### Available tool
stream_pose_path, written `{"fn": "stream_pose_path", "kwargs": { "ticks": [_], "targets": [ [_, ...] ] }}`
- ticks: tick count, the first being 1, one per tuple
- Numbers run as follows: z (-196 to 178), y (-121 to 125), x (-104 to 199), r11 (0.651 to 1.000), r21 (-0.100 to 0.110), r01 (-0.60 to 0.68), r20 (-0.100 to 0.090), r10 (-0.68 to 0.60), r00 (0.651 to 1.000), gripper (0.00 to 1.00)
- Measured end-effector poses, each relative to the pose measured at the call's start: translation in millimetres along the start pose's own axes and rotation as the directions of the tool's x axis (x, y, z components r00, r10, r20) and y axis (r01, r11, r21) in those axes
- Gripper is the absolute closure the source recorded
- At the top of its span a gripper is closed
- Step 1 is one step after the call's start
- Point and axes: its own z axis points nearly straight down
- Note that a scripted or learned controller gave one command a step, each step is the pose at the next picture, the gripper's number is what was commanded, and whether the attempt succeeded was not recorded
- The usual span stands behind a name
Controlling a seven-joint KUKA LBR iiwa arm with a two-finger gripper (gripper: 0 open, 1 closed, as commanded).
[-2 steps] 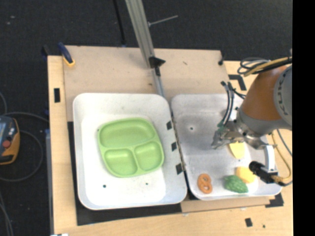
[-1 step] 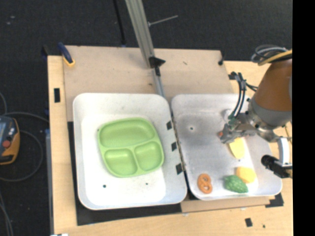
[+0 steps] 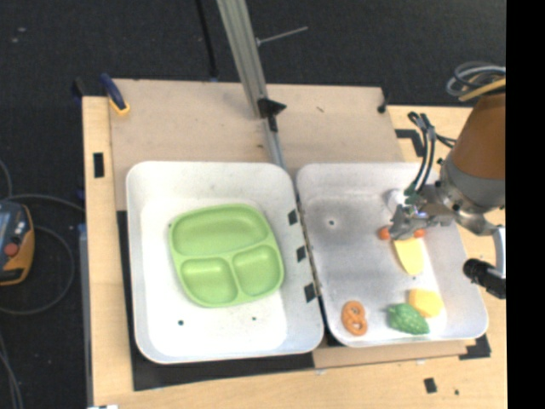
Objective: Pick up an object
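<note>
Reaching in over the right bin (image 3: 341, 228), the claw (image 3: 409, 221) hangs just above a yellow wedge (image 3: 410, 256); whether it grips anything, I cannot tell. Nearer the bin's front edge lie a yellow block (image 3: 427, 302), green toy (image 3: 407, 319) and pretzel (image 3: 354, 317). Left bin (image 3: 145, 194) holds a green tray (image 3: 225, 254).

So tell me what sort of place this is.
Probably a robotics lab test bench: two white bins side by side on a wooden board, an aluminium post rising behind them, and toy food like the pretzel.
</note>
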Motion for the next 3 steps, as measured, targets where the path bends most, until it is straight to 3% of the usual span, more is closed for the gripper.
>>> {"fn": "stream_pose_path", "kwargs": {
  "ticks": [2, 3],
  "targets": [
    [-6, 32, 98, 1.000, 0.004, 0.005, -0.003, -0.005, 1.000, 1.00],
    [-5, 60, 155, 1.000, 0.004, 0.006, -0.004, -0.006, 1.000, 1.00]
  ]
}}
